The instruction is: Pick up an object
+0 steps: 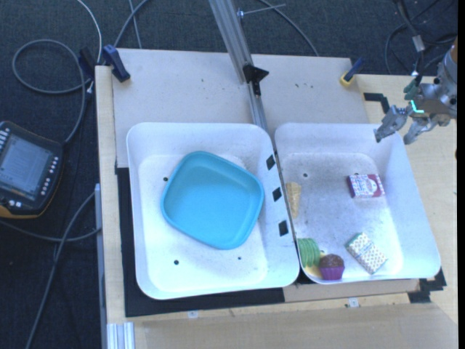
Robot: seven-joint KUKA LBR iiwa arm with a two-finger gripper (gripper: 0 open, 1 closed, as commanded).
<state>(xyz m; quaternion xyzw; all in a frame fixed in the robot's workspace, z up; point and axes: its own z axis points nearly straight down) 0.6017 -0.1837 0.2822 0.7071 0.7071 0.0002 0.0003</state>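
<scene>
Jaws of the gripper (404,127) hung spread and empty over the right bin's (414,187) far corner; best, I thought, to drop squarely onto the pink box (365,185).

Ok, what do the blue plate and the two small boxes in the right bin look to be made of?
Blue plate: likely plastic, judging by its uniform colour and soft sheen. Red-and-white box: probably printed cardboard, since it has flat faces and crisp edges. Patterned box: seemingly cardboard or paper wrap, with a matte look; too small to tell which.
</scene>
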